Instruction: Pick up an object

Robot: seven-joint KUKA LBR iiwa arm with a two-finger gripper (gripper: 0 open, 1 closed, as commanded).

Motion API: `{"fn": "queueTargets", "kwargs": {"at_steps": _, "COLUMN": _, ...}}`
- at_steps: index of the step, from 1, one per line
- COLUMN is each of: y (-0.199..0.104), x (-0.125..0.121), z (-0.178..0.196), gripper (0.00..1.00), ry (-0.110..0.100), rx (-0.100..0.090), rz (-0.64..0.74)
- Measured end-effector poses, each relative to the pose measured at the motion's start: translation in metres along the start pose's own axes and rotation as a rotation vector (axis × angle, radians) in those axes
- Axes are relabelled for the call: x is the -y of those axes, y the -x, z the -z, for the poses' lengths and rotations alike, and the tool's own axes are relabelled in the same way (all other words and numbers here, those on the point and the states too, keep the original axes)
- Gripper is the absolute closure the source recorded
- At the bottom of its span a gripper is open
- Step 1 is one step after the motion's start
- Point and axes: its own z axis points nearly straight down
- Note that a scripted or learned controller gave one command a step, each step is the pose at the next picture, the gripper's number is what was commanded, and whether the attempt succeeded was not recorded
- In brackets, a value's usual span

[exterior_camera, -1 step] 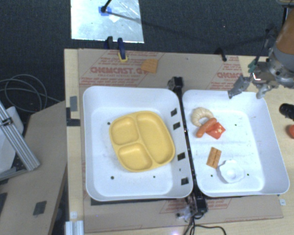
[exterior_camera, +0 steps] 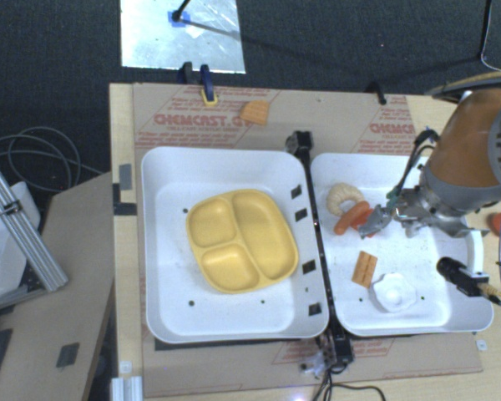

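**Q:** What do you see, left to right?

**Me:** The left bin (exterior_camera: 163,224) holds a yellow tray (exterior_camera: 240,241) with three compartments. The right bin (exterior_camera: 434,307) holds a pale curled piece (exterior_camera: 344,195), an orange carrot (exterior_camera: 351,217) just below it, a tan wafer (exterior_camera: 364,269) nearer the front, and a white cup (exterior_camera: 392,291) beside the wafer. My gripper (exterior_camera: 377,221) sits low at the carrot's right end.

**Q:** Are you holding it?

**Me:** I can't tell. My fingers are too small and dark here to say whether they are spread or pressed together, and I see nothing clearly between them.

**Q:** What could go wrong?

**Me:** I'd judge the carrot the target. I'm at its tip, not its middle, so closing may squeeze it out sideways or nudge it against the curled piece. A tip grip could also let it swing and drop as I lift.
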Motion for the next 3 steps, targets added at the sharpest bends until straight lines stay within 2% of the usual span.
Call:
{"fn": "queueTargets", "kwargs": {"at_steps": 1, "y": 0.03, "x": -0.03, "z": -0.068, "gripper": 0.0, "ry": 0.01, "rx": 0.005, "rz": 0.0}}
{"fn": "queueTargets", "kwargs": {"at_steps": 2, "y": 0.015, "x": -0.069, "z": -0.063, "gripper": 0.0, "ry": 0.017, "rx": 0.005, "rz": 0.005}}
{"fn": "queueTargets", "kwargs": {"at_steps": 3, "y": 0.016, "x": -0.068, "z": -0.051, "gripper": 1.0, "ry": 0.019, "rx": 0.005, "rz": 0.005}}
